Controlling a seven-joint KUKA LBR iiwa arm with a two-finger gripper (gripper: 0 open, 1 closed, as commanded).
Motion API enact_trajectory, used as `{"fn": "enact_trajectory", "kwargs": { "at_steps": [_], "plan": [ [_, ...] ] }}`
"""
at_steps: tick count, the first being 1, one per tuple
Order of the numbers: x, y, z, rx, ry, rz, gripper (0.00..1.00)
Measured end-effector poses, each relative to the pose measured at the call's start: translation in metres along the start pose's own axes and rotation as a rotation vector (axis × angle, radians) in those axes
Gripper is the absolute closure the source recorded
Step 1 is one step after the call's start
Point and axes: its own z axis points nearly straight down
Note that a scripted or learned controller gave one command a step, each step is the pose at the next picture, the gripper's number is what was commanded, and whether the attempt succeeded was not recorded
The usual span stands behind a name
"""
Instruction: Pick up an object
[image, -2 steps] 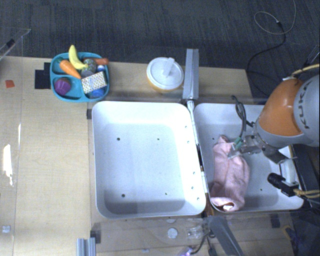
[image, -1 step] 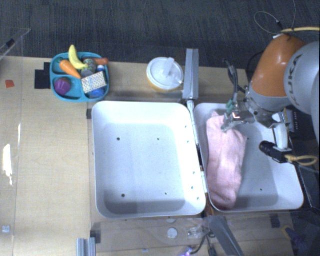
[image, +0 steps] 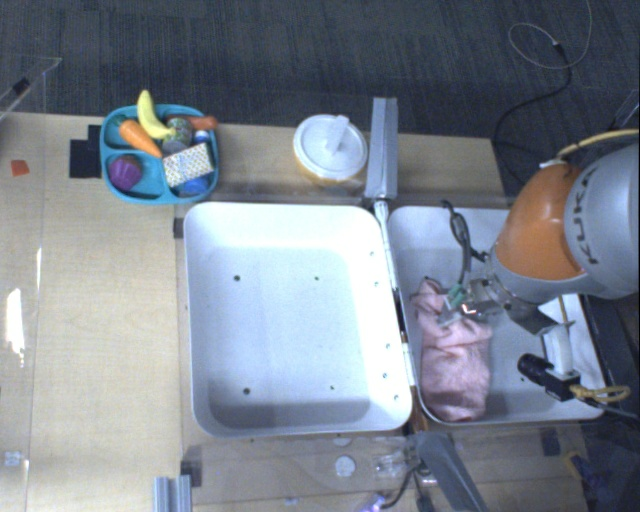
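Note:
A crumpled pink cloth (image: 452, 352) lies in the right white bin (image: 430, 232), along its left wall and reaching the front edge. My gripper (image: 466, 303) is low over the cloth's upper right part, right at its surface, with the grey arm and orange band (image: 540, 240) coming in from the right. A thin dark curved thing (image: 460, 232) shows on the bin floor just behind the gripper; what it is I cannot tell.
The left white bin (image: 290, 315) adjoins the right one. A blue tray (image: 158, 152) of toy food stands at the back left of the bench. A white lidded cup (image: 331, 148) and a metal post (image: 381, 150) stand behind the bins.

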Motion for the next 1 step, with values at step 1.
{"fn": "enact_trajectory", "kwargs": {
  "at_steps": [1],
  "plan": [
    [0.0075,0.0525,-0.0956,0.003,0.002,0.008,1.0]
  ]
}}
